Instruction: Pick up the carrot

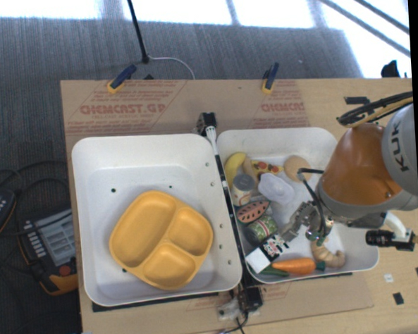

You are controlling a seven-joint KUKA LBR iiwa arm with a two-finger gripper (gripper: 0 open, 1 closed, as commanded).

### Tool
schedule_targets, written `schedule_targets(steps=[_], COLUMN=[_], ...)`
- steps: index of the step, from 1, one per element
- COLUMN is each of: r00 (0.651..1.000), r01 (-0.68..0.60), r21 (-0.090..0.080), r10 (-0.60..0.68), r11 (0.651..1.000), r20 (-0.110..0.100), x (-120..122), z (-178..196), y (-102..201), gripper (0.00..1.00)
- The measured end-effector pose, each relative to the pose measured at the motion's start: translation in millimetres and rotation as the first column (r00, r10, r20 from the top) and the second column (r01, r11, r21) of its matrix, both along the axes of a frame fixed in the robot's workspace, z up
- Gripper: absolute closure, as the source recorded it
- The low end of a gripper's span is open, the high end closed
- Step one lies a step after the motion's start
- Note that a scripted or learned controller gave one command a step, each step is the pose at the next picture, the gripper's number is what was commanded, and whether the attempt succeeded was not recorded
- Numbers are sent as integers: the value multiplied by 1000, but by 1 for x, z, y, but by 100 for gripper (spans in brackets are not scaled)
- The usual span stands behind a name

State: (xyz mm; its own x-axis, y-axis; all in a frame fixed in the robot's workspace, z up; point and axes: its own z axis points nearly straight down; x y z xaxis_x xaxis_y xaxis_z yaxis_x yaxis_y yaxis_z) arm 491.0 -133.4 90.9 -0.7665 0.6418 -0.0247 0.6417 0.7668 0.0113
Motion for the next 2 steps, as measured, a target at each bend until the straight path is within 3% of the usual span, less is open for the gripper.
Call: schedule_targets(steps=[1, 2], r00=[927, 740], r01=[-375, -673], r21=[-10, -4], r10=[375, 673], r11=[927, 740], r20=[-6, -11], x=[0, -1], z=[0, -1], y=[9, -13], gripper=[100, 100])
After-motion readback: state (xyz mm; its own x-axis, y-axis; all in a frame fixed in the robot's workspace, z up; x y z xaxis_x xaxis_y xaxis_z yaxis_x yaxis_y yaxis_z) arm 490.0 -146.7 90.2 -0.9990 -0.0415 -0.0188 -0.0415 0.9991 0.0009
